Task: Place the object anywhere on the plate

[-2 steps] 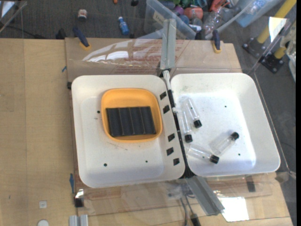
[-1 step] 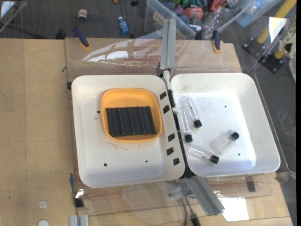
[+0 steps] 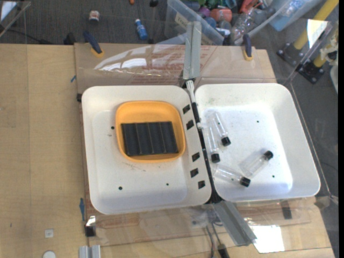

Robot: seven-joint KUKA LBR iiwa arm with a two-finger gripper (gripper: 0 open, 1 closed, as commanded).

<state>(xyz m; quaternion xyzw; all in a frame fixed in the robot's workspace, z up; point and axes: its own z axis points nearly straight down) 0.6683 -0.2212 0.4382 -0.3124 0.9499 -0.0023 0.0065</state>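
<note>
Tabletop (image 3: 37,117) of pale wood seen from above at a slant, carrying two shallow white bins side by side. The left bin (image 3: 102,195) holds an orange plate (image 3: 148,107) with rounded corners, sitting slightly toward 12 o'clock of the bin's middle. A black ribbed insert (image 3: 149,138) lies flat inside the plate, covering most of its floor.

The right bin (image 3: 279,98) holds four clear vials with black caps, all lying on their sides and all apart from the plate. Two lie close together near the bin's 9 o'clock edge: the first vial (image 3: 219,127) has its cap toward 5 o'clock, and the second vial (image 3: 210,141), just beside it, has its cap toward 6 o'clock. The third vial (image 3: 256,163) lies toward 5 o'clock from the bin's middle, its cap pointing to 2 o'clock. The fourth vial (image 3: 231,176) lies near the 7 o'clock corner, its cap toward 4 o'clock, close to the third.

A row of small black tabs (image 3: 194,156) runs along the seam between the bins. Beyond the tabletop at 1 o'clock stands a clear tub (image 3: 226,4) of coloured toys.

How far the claw is open, and whether it has hold of anything, cannot be told.
</note>
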